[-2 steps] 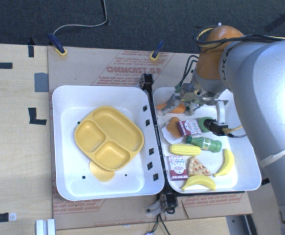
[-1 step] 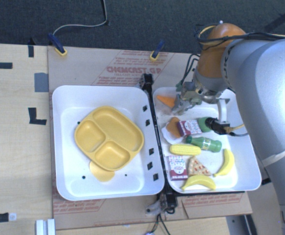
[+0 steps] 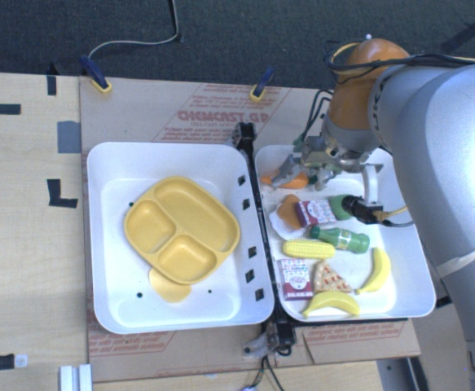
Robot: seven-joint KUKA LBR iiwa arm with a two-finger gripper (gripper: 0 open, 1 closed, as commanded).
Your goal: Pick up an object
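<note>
Reaching in over the right bin (image 3: 408, 300), the end effector (image 3: 302, 169) hangs at that bin's far left corner with its fingers spread apart, nothing visibly between them. An orange piece (image 3: 296, 182) lies just under it. Nearer in the right bin sit a brown bun-like toy (image 3: 288, 211), a green bottle (image 3: 343, 238), a corn cob (image 3: 308, 249), a pizza slice (image 3: 332, 278) and two bananas (image 3: 332, 303). Left of this bin, the other bin (image 3: 107, 218) holds a yellow divided tray (image 3: 182, 229).

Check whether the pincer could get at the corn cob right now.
Probably yes: the corn lies uncovered on top in the right bin, with the pincer hovering just beyond it, though the green bottle crowds one side.
</note>
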